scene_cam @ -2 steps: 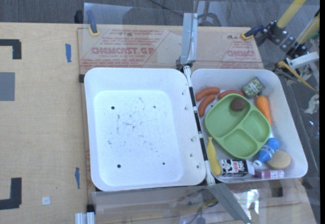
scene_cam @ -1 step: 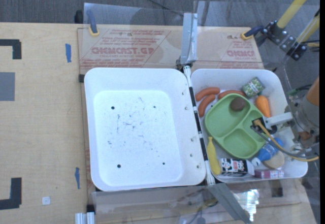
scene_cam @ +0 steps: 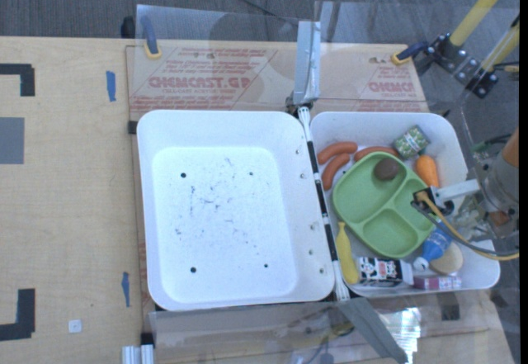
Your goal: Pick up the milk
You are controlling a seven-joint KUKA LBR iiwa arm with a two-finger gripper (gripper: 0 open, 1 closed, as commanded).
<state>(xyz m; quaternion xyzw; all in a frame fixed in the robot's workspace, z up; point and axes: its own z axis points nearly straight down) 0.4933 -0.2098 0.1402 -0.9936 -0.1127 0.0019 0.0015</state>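
Start at the left of the worktop (scene_cam: 66,189): the left bin (scene_cam: 148,189), well left of the plate (scene_cam: 363,197), has nothing to do with this job. Everything you want is in the right bin (scene_cam: 371,116), around that green plate.

Just off the plate's lower left edge is a banana (scene_cam: 346,253). Right of it, against the plate's lower rim, is the milk (scene_cam: 381,270), a small cow-patterned carton lying on its side along the bin's near wall. The rim may overlap its top edge; you cannot tell for sure.

Sausages (scene_cam: 337,152) lie off the plate's upper left, and a carrot (scene_cam: 426,170) off its upper right.

The claw (scene_cam: 478,210) hangs just right of the plate, well up from the milk. You cannot tell whether it is wide or narrow, and nothing shows in it.

Expect the carton to be light, with smooth faces that give under a hard squeeze. Take it across its short width at mid-length and grip gently. The wall, plate and banana crowd it, so you have little room.
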